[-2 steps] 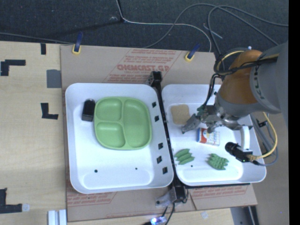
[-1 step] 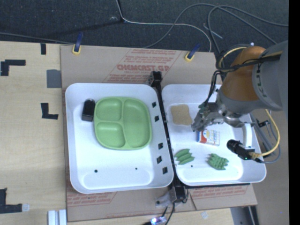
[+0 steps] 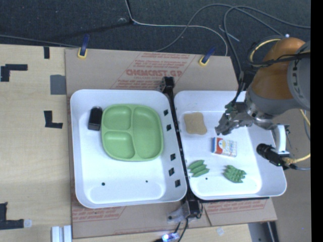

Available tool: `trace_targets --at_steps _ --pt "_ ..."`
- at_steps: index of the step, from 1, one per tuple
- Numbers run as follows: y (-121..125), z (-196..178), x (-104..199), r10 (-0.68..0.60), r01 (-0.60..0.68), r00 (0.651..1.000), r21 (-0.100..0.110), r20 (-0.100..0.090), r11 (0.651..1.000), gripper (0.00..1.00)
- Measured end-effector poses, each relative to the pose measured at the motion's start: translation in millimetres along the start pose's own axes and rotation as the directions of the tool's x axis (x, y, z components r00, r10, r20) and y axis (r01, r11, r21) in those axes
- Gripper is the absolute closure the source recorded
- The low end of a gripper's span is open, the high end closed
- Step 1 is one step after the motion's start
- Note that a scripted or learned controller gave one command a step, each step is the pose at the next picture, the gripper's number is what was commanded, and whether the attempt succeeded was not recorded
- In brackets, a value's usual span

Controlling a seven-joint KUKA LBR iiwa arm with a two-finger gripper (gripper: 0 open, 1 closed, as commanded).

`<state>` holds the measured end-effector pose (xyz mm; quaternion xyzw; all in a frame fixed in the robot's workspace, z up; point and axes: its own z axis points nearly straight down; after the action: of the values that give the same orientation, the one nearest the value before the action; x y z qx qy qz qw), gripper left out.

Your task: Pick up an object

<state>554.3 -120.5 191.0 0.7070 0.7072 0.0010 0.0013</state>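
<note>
I have the gripper (image 3: 225, 125) hanging over the right bin (image 3: 272, 188), with nothing that I can make out between its fingers, so by my reading the pick is not yet made; the fingertips are dark and bunched together from this height, and I cannot tell whether they are spread or pressed together. Nearest to it, just below and slightly to the right of the tips, lies the small carton (image 3: 224, 146), flat on the bin floor with a red and blue face up, and I judge it the likeliest target, since the tips sit almost over its upper edge. Just to the left of the gripper is the tan bread slice (image 3: 195, 123), also lying flat and apart from the carton. Farther below, toward the bin's near wall, sit the leafy green piece (image 3: 234, 174) and, to its left, the green pea pods (image 3: 198, 168), both well apart from the tips. Farthest off, well to the left across the divider, the left bin (image 3: 81, 150) carries the green divided plate (image 3: 132, 132) with a small black object (image 3: 95, 118) touching or just beside its left rim. What is left, as I see it, is the whole of the job: descending, closing on one item and lifting it clear.
</note>
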Motion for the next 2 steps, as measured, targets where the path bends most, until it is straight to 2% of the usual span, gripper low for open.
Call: trace_targets --at_steps 1,2 --pt "1 -33 0 -0.001 0.001 1.0 0.001 0.0 1.0 1.0" --pt "12 -42 50 -0.006 0.006 1.0 0.004 -0.002 1.0 1.0"
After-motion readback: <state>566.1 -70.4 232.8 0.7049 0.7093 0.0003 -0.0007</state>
